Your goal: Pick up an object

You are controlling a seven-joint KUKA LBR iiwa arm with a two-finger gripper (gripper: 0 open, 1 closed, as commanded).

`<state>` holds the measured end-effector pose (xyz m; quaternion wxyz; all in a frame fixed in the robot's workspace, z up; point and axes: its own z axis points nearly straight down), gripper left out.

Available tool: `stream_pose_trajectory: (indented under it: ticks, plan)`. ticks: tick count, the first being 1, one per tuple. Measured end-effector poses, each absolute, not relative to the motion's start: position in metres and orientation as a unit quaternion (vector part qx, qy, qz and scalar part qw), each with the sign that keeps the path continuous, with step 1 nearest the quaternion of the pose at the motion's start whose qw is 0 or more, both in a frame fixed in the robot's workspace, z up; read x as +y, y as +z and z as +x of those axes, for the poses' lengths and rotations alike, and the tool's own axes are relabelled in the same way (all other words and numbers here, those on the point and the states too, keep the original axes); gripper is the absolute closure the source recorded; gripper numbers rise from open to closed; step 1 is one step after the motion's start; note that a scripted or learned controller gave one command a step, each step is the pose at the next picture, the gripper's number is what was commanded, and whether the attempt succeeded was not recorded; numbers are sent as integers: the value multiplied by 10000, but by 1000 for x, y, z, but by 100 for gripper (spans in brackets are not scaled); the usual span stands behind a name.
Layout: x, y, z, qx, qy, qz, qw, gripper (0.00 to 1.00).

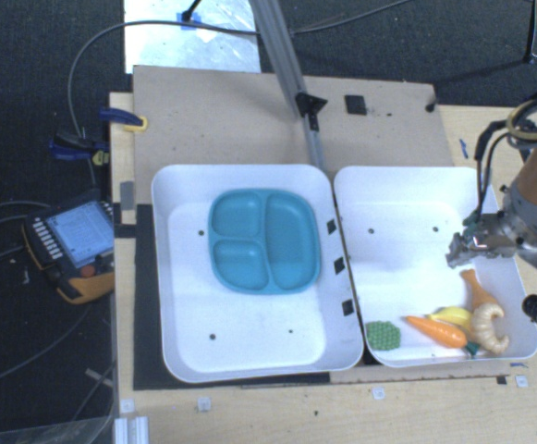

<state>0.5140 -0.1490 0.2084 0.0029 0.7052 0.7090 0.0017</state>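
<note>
Leftward first: left bin (180, 340) holds a blue divided plate (265, 240), lying flat near its middle, likely parked there as a target or distractor. Right bin (388, 202): toy food bunched in the near corner, probably slid there against the wall. Green lump (384, 335), then carrot (434, 330), yellow piece (450, 315), pale curled piece (491, 326), an orange-brown piece (480, 289) leaning above them. Gripper (469, 243) hangs over the bin's right side, just above that orange-brown piece, apart from it. Jaw state: cannot tell, too blurred. Nothing seen between them
</note>
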Motion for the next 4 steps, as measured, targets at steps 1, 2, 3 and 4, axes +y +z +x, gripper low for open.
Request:
stream_pose_trajectory:
  ticks: [1, 2, 3, 4]
  plan:
    - [-95, 202, 518, 7107, 14, 7035, -1, 100]
    - [-35, 199, 523, 7112, 15, 7030, -4, 100]
    - [29, 206, 523, 7115, 17, 7027, -4, 100]
    - [92, 217, 532, 7111, 20, 7031, 3, 100]
